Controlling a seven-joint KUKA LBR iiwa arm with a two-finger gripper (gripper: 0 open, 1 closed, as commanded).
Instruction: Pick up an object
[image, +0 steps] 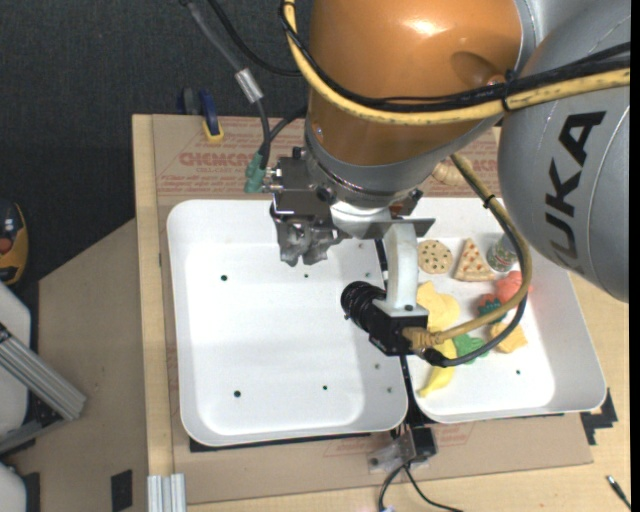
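Gripper (303, 243) hangs over the left bin (200, 330), near its far edge; nothing shows between its tips (can't tell whether it's released or clenched). Pickable items, cracker (433, 256), wedge piece (470, 262) and yellow pieces (437, 303), all lie in the right bin (575, 385), across the divider from the gripper. Judging by that, the next move runs sideways toward the arm's own side.

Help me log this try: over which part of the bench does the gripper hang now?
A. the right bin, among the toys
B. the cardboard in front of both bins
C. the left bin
C: the gripper hangs over the left bin's white floor, away from the toys in the right bin.
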